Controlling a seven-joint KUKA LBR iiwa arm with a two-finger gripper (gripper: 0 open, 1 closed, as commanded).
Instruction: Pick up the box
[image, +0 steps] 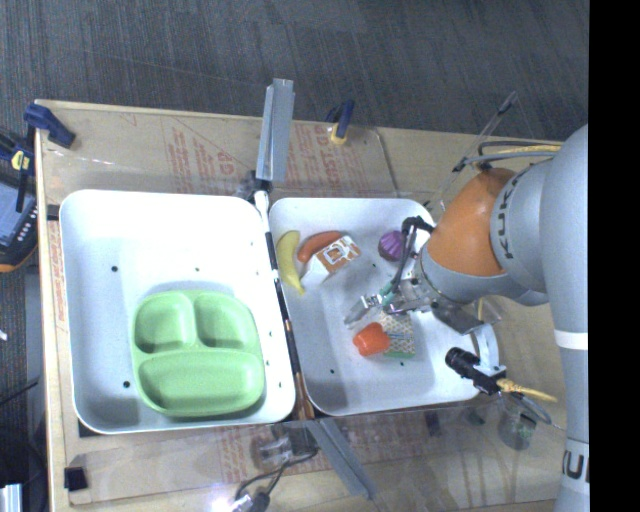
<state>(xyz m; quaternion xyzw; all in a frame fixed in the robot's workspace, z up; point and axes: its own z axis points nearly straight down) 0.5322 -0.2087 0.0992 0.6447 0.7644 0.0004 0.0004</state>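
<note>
The small box (337, 254) lies at the right bin's (330, 390) far left — up-left of the gripper (383, 300), its long axis slanted; whether the gripper is open, I cannot tell.

A robotics lab: clamped bench (150, 150), white bins (100, 215), toy food.

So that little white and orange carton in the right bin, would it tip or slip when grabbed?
The small white and orange carton looks like thin printed card, so probably light and easily shoved. Its flat faces suggest it would slide rather than roll. It lies close beside the yellow banana, which might get nudged too.
</note>
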